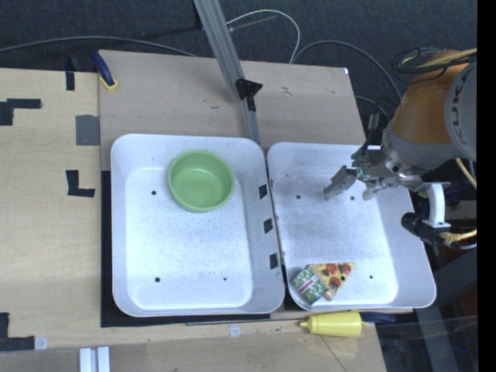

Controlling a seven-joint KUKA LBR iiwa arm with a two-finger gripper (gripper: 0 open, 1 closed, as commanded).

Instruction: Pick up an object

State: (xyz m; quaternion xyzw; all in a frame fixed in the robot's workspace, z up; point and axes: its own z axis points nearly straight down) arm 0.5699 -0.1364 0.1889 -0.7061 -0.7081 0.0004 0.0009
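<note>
Two white bins sit on our worktop (170, 107); the pincer (353, 185), spread and holding nothing, hangs above the right bin (403, 285), and we judge the food packet (320, 277) nearest, toward its front edge.

bowl (201, 180) in left bin (132, 285); packet (319, 279) in right bin (407, 285).

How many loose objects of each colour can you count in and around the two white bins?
Green round plastic bowl: 1
Multicoloured flat food packet: 1
Yellow plastic squeeze bottle: 1
Total: 3
</note>
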